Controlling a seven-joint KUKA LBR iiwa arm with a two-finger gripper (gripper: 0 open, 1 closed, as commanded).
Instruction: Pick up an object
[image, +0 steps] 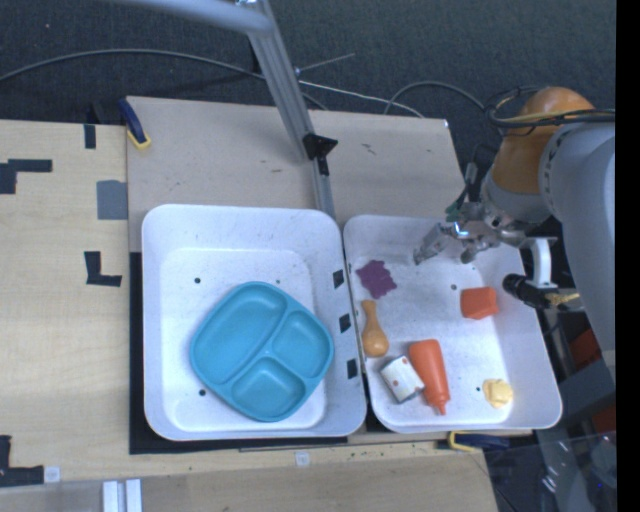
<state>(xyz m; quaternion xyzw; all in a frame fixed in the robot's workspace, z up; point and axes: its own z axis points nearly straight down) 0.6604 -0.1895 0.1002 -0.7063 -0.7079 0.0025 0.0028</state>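
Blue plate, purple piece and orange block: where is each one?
Blue plate (262, 350), camera view, on the ridge where its three sections meet.
Purple piece (376, 277), camera view, on its flat middle.
Orange block (479, 302), camera view, on its top face.

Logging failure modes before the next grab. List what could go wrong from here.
The gripper hangs over bare floor near the right bin's far rim, so a straight descent may catch nothing. The carrot lies against the small white block, and both could shift together. The yellow toy sits near the wall, cramping access.
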